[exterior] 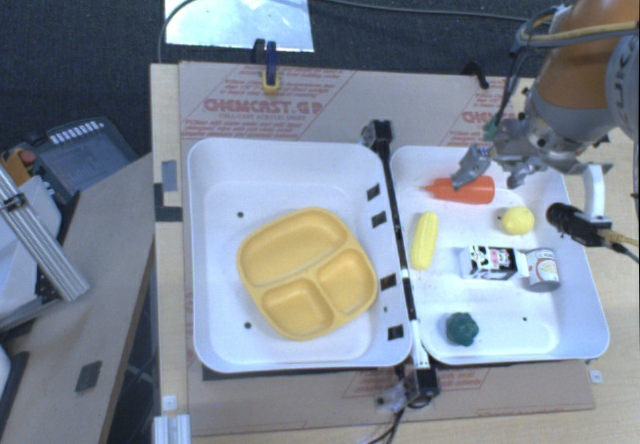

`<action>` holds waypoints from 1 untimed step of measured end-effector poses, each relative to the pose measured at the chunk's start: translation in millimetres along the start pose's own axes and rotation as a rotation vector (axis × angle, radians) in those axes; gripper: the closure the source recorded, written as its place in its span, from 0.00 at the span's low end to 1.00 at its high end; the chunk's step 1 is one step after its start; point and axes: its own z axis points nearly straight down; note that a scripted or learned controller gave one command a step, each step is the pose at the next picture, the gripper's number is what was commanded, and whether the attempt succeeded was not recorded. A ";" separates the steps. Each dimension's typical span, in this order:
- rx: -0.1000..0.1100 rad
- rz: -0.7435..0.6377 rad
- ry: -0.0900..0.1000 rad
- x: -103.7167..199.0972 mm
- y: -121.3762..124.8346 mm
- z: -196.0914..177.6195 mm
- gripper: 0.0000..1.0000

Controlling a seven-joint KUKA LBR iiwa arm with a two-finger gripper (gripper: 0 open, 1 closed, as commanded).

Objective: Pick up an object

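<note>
Dark carpet behind surface (300, 97). Right shallow white bin (575, 327): orange plastic carrot (465, 190) near far wall. Pincer (470, 172) directly over carrot's thick end; finger spread impossible to tell. Approach step. Next: descend, close, lift.

The pale wooden tabletop (168, 262) carries a brown cardboard sheet with red lettering (330, 102). On that sheet two shallow white plastic bins sit side by side, touching along a black-clipped seam: the left bin (215, 232) and the right bin (580, 327).
</note>
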 end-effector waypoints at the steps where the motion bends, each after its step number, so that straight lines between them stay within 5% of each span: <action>1: -0.012 -0.002 -0.001 0.1 2.4 -6.5 0.00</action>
